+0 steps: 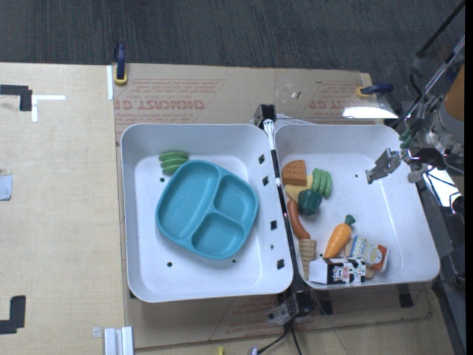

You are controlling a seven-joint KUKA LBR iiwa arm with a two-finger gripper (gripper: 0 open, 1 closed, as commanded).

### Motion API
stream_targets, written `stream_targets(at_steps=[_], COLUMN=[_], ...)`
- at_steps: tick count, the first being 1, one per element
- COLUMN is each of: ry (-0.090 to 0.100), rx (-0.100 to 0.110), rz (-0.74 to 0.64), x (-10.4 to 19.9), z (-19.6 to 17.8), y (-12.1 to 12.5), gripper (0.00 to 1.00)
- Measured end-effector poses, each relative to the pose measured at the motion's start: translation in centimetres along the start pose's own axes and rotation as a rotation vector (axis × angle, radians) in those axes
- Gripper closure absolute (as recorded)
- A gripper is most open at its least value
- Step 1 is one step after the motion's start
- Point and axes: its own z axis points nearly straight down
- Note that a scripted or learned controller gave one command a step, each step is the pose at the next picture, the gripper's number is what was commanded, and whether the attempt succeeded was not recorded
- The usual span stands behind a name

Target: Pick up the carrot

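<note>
Camera view: the carrot (pixel 338 238) lies tilted in the right bin (pixel 399 220), touching the small cartons (pixel 347 265) at the bin's near wall and close beside a waffle cone (pixel 307 251) and a sausage (pixel 297 219); in my judgement a descent here risks striking or pinching a neighbour instead. The gripper (pixel 384 164) hangs above the bin's far right part, well apart from the carrot, fingers apparently spread and holding nothing.
</note>
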Motion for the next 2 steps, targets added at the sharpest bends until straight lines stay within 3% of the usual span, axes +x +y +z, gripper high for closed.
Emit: stream_targets(at_steps=[1, 2], ry=[0.001, 0.000], rx=[-0.004, -0.007], rz=[-0.296, -0.289], x=[3.25, 3.16], z=[15.99, 15.07], y=[-4.30, -4.10], gripper=[0.00, 1.00])
